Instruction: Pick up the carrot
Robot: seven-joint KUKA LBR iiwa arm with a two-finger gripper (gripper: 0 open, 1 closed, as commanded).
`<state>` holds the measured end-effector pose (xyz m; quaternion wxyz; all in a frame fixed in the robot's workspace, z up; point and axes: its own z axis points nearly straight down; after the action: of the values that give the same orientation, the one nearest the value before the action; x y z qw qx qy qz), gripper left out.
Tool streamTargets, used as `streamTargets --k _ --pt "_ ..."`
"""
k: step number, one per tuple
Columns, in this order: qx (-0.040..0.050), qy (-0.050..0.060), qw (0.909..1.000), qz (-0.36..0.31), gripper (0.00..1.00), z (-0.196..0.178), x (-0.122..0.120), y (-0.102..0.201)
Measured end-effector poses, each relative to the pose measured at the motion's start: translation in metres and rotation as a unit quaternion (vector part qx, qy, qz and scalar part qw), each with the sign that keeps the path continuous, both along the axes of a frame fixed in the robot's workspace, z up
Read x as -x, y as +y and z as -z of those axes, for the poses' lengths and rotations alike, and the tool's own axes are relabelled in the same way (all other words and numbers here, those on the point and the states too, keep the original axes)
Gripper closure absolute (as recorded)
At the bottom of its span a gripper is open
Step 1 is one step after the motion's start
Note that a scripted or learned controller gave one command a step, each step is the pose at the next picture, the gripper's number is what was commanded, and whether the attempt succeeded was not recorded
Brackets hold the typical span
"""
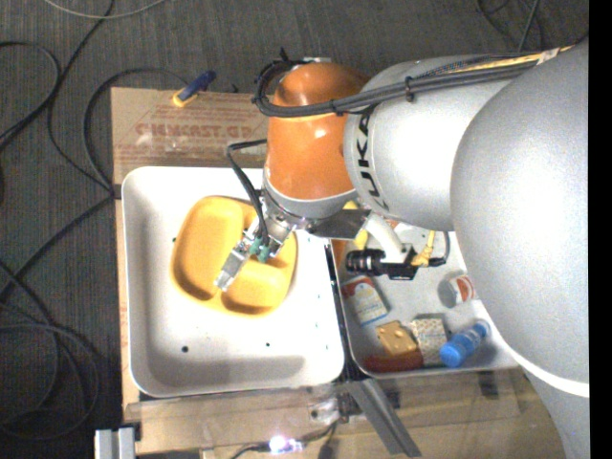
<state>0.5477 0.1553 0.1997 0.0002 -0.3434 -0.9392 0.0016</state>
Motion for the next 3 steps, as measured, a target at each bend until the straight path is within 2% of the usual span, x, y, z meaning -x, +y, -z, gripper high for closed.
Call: streamTargets --k 1,2,3 --pt "-0.0038 -0.014 0.9852 -0.171 0.00 0.091 -0.033 0.021" --pt "-0.0049 -0.008 0.9851 -0.171 1.00 0.086 -0.029 0.022" --pt "-0.0015 0.001 0.9923 -0.124 1.00 0.027 0.065 0.047"
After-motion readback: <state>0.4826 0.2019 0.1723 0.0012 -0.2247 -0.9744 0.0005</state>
